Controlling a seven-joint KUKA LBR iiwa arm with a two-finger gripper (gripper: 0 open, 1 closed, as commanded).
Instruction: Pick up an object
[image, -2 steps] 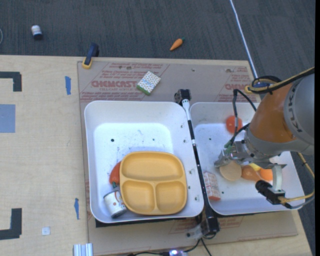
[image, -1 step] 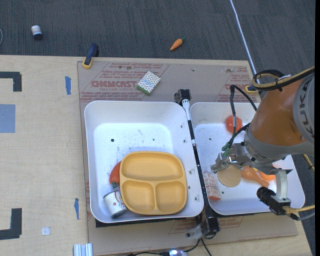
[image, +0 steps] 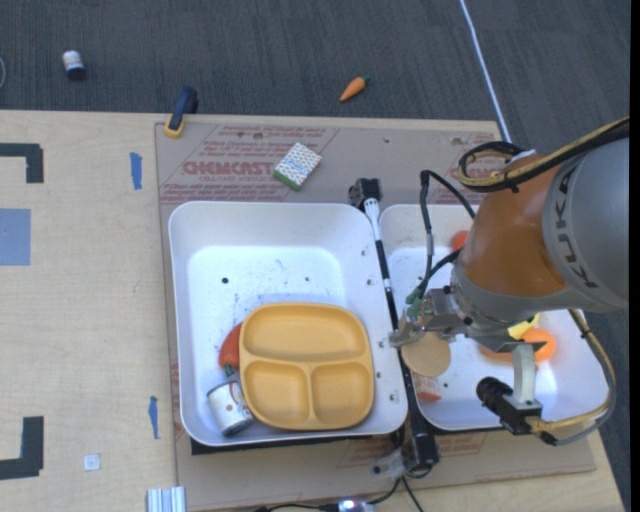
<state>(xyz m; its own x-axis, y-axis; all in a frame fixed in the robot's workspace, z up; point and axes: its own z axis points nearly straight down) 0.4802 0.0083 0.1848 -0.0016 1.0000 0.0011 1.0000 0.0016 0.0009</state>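
My gripper (image: 418, 330) hangs low over the left part of the right bin (image: 440, 412), close to the wall shared with the left bin. A tan round disc (image: 431, 357) lies directly under and just in front of it; whether the two touch cannot be made out. An orange and yellow toy (image: 532, 340) shows to the right, partly covered by the wrist. A small red-orange piece (image: 459, 240) peeks out behind the arm. In the left bin (image: 200, 240) a yellow divided plate (image: 305, 362) rests over a red thing (image: 231, 345), with a white cup (image: 229, 405) at the plate's left front corner.
A black tool with a white handle (image: 367, 192) lies at the back between the bins. A green and white block (image: 297, 165) sits on the cardboard behind the left bin. A toy carrot (image: 352, 88) and a blue clip (image: 182, 108) lie farther back.
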